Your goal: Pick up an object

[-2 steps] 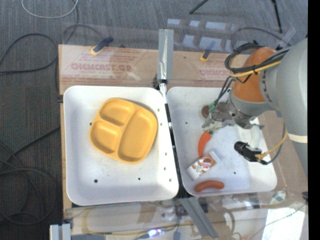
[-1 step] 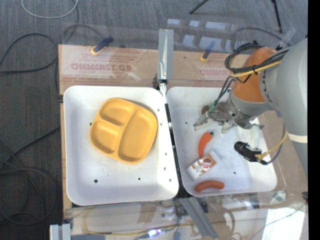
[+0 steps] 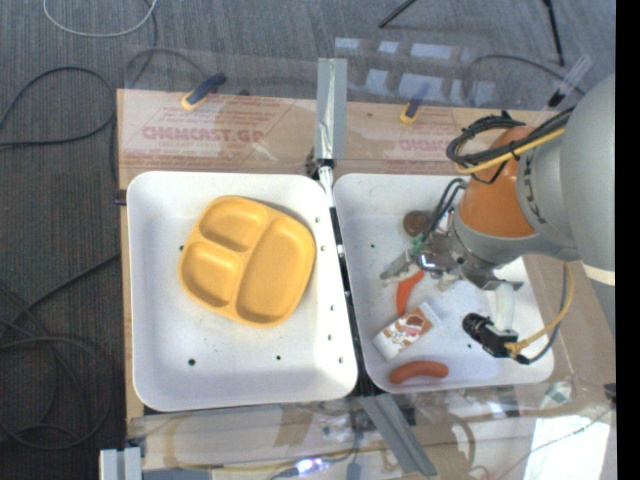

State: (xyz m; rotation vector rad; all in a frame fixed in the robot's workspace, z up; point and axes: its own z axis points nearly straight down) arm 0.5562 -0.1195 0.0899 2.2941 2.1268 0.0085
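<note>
Carrot (image 3: 407,290), a small orange piece, lies in the right bin (image 3: 375,363) near its middle, just below the tip of the gripper (image 3: 428,260), which reaches down from the arm on the right side. Whether the gripper touches the carrot or how its jaws stand cannot be told from this angle, since the metal parts blur together above the orange piece. Just below the carrot sits a small white and red carton (image 3: 404,330), tilted, and near the front wall of the same bin lies a red sausage (image 3: 419,371). A round brown object (image 3: 417,223) rests toward the back of this bin, partly behind the gripper's cables. A black plug on a yellow cable (image 3: 487,334) hangs from the arm over the bin's right part. The left bin (image 3: 160,368) holds a yellow divided plate (image 3: 248,258) with three compartments, lying flat toward the back and well apart from the gripper. Both bins sit side by side, touching along their inner walls.
</note>
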